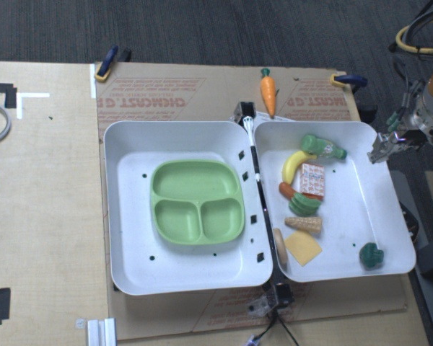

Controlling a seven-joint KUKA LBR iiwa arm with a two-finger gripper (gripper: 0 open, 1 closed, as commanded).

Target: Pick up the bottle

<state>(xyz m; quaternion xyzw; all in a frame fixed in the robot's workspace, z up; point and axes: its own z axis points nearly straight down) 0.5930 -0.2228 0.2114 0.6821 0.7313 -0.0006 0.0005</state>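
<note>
While the bottle (322,147) lies in the right bin (390,215), the gripper (387,147) hovers beside its rim, holding nothing.

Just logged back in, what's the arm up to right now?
The tool sits at the right edge of the right bin, above its rim, and holds nothing I can see. The green bottle lies on its side near the bin's top, next to a banana and a small carton, apart from the tool. The left bin holds a green tray. A toy carrot lies on the cardboard beyond the bins. The bottle has not been picked up.
</note>
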